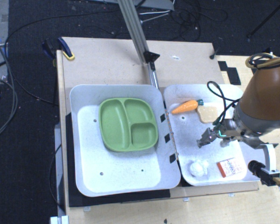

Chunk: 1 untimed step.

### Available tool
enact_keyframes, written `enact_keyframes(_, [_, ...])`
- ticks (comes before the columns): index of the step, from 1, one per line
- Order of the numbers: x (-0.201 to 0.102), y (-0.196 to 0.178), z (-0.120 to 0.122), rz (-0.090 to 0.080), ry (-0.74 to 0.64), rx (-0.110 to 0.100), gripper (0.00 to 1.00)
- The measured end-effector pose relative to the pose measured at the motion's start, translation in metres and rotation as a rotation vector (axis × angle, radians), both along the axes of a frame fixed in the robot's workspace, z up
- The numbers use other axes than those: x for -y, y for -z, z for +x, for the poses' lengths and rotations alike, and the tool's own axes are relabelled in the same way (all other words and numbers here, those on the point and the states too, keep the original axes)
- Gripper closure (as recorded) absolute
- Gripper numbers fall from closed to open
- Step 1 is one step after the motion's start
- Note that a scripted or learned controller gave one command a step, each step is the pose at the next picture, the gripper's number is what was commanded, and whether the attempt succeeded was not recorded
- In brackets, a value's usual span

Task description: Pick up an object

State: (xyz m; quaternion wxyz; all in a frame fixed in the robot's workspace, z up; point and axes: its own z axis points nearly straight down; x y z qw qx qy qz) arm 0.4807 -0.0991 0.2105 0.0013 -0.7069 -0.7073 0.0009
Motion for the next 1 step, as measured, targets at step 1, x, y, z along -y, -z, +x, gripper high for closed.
enact_keyframes(1, [0.0, -0.0005, 0.0005, 0.0, 0.0, 0.002, 0.0])
